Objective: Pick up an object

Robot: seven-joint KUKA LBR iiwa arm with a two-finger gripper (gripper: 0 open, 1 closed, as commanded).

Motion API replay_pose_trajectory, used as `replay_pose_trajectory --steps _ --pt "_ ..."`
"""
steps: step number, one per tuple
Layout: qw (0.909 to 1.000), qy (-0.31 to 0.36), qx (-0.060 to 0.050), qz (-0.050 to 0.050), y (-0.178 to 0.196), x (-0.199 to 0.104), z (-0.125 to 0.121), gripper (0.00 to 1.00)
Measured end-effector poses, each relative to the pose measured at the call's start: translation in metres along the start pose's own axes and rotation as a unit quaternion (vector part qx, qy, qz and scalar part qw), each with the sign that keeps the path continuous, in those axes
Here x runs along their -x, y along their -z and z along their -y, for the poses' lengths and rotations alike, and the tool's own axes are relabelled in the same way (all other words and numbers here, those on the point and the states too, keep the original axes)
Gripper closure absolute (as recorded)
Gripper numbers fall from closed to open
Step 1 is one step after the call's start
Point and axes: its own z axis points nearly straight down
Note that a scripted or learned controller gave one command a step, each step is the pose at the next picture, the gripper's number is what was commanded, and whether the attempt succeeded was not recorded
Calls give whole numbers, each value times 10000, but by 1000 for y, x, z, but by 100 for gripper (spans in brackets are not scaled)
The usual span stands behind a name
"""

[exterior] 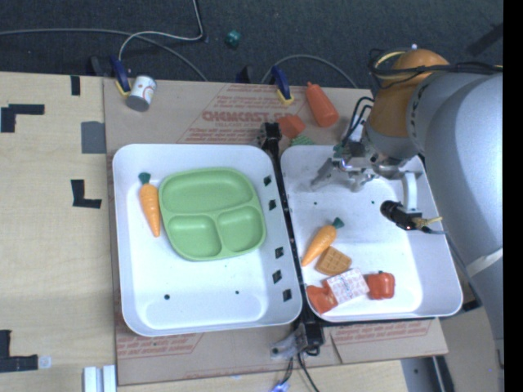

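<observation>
Camera view looked down at a slant on a pale wood-grain bench (49, 243) with dark carpet (327, 15) beyond it at 12 o'clock, where thin cables trailed across the floor. A brown cardboard sheet (221, 117) with red print lay on the bench under both bins. The grey arm (470, 162) filled the 3 o'clock side, its orange band (396, 96) above the wrist. The left bin (135, 300) held a green divided plate (214, 212) near its centre, and a toy carrot (149, 205) lay just beside the plate at its 9 o'clock. The right bin (429, 288) held, toward 6 o'clock, a second carrot (319, 242), a waffle-like brown piece (333, 260) touching its lower end, a white wrapped packet (346, 286) and red-orange toy pieces (380, 284) at the packet's two ends. The gripper (353, 172) hung low over the bin's bare floor at its 12 o'clock, well apart from those objects, its fingers spread and nothing between them. Outside the bins, at 12 o'clock on the cardboard, lay an orange toy (321, 104) and a smaller red one (291, 126). A small white can (140, 91) and a blue-yellow clamp (122, 75) sat at the cardboard's 11 o'clock corner, with another clamp (282, 86) further along its far edge.
</observation>
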Motion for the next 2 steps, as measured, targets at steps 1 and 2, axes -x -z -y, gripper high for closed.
replay_pose_trajectory --steps 1,2 --pt "10000 -2 -20 -8 0 -37 42 0" --pt "10000 -7 -3 -4 1 -38 92 0"
